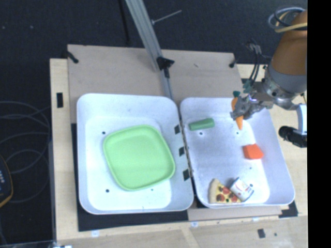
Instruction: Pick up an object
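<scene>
My gripper (242, 111) hangs over the back right part of the right bin (269, 133). A thin orange carrot-shaped piece (239, 121) sticks out below the fingers, pinched between them, with its tip pointing down toward the bin floor. In the same bin lie a green bar (201, 124) at the back left, an orange block (252, 152) at mid right, a pizza slice toy (219, 192) at the front, and a small white and red can (241, 189) next to the slice.
The left bin (90, 138) holds a green square plate (138, 156). A metal pole (147, 30) rises slantwise behind the bins. The arm's grey body and orange band (289, 50) stand above the right bin's back right corner.
</scene>
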`<state>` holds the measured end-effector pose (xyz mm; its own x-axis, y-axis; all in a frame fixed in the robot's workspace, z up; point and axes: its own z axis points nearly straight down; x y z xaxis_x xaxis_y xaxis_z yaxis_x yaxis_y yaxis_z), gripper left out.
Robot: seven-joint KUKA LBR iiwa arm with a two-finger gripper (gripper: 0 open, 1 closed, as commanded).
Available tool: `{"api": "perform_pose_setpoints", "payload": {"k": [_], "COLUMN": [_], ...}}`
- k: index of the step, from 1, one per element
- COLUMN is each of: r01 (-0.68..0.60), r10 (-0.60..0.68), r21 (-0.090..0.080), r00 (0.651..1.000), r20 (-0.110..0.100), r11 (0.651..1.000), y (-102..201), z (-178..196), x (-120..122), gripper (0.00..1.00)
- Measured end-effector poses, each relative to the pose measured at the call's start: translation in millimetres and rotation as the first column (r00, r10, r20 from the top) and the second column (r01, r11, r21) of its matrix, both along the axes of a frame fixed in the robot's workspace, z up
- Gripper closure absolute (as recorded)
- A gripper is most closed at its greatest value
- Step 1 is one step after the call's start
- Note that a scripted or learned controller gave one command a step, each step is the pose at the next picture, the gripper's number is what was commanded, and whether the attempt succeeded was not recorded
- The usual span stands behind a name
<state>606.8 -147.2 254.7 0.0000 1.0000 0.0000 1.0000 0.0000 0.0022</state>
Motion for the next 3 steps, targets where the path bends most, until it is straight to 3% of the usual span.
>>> {"api": "perform_pose_setpoints", "payload": {"k": [2, 3], "r01": [-0.003, -0.003], "r10": [0.003, 0.003], "r21": [0.001, 0.001], "r00": [1.0, 1.0], "r20": [-0.002, -0.003], "r11": [1.0, 1.0], "y": [104, 159], "z": [-7, -15], "x": [-5, -22], "gripper": [1.0, 1.0]}}
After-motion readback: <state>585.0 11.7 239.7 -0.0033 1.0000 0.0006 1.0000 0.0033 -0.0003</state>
